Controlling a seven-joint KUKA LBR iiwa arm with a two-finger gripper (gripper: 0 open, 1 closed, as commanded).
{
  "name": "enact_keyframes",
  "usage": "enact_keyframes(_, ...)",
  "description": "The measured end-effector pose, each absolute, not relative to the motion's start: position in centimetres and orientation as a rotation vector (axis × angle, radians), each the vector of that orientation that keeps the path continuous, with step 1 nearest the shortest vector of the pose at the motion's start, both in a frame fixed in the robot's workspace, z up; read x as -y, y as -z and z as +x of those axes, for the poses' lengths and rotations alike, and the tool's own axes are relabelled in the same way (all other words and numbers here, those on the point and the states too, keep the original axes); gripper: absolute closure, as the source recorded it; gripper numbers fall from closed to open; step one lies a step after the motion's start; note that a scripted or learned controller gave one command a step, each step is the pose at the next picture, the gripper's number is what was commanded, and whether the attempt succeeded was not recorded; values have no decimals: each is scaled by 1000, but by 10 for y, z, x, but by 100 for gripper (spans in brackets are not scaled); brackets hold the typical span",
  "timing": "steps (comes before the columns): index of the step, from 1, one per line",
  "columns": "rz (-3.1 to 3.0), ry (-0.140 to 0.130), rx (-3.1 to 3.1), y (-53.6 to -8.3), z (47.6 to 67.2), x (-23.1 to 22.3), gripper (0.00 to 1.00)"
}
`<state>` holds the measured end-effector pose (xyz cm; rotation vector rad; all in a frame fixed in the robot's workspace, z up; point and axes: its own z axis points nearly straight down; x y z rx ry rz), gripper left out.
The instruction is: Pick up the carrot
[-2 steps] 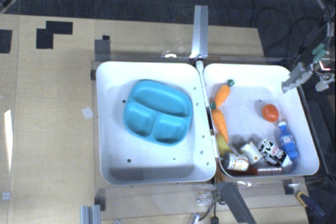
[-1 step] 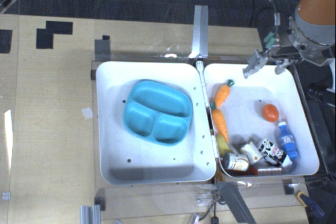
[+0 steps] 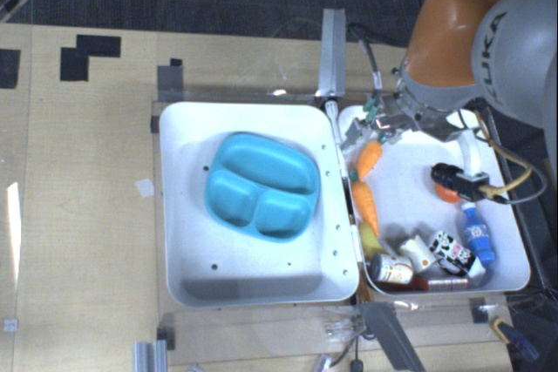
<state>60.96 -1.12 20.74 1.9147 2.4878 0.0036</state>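
While the end effector (image 3: 377, 119), its state unclear, hovers upper centre-right, the carrot (image 3: 369, 158) lies just below it, long axis roughly vertical.

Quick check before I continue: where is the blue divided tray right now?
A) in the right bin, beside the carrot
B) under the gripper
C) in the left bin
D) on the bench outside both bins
C: the blue divided tray lies in the middle of the left bin, while the carrot and the gripper are over in the right bin.
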Motion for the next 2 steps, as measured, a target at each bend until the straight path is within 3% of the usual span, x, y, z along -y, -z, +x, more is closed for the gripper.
enact_keyframes(1,1737,-7,-2611,-186,646,34,0)
enact_keyframes(2,1462,-7,-2770,-188,665,46,0)
